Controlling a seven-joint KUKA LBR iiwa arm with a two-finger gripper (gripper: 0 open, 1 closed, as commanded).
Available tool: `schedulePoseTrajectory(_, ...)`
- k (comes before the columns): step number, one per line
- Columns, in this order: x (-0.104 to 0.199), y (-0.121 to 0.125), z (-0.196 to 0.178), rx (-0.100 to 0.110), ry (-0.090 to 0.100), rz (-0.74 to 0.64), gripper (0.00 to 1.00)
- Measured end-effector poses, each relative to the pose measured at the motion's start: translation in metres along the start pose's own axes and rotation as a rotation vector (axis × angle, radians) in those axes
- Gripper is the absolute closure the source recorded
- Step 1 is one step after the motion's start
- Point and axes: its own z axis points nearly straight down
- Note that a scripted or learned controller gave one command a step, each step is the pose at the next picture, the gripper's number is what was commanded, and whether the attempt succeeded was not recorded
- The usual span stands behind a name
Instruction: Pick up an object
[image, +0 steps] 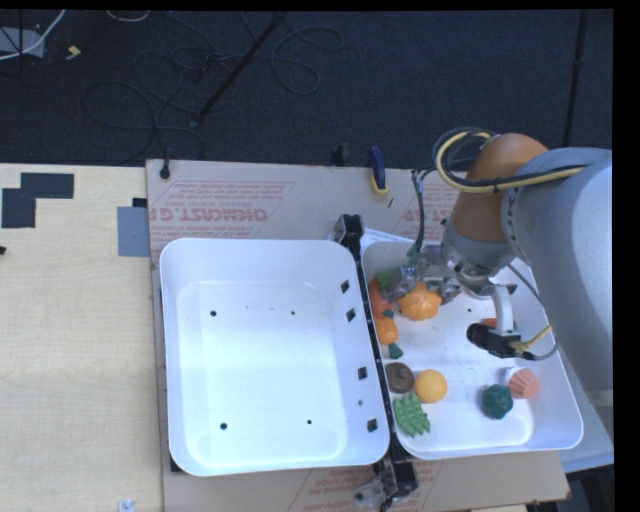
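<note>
While the arm reaches into the right bin (560, 425), its pincer (428, 290) sits just above an orange toy (419, 304); whether it grasps anything, I cannot tell.

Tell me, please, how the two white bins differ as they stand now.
The left bin shows a bare floor with a few dark dots; the right bin holds scattered small toys. The arm reaches over the right bin, not the left bin. Both are shallow, white and side by side.
</note>
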Motion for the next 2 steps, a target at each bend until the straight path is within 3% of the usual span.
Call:
schedulePoseTrajectory(1,0.000,-0.001,-0.012,0.003,0.000,-0.003,1.00)
schedulePoseTrajectory(2,0.000,-0.001,-0.099,-0.006,-0.001,-0.002,1.00)
